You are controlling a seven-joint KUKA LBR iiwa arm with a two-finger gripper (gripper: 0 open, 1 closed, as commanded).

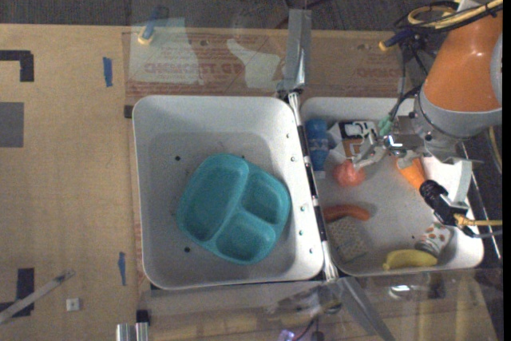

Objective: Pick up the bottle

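Left bin [160, 132]: teal tray [234, 206] takes the middle; open floor along the far wall and left side. Right bin [375, 109] crowded. Blue bottle [318, 141] sits tight against the divider [306, 172], box [351, 141] just beside it. Pink ball [348, 173] lies near the gripper [375, 154]. Hot dog [346, 212], mesh pad [349, 235] and banana [409, 259] fill the near half. Arm [463, 76] covers the far right corner. Bare floor between hot dog and orange piece [410, 172].
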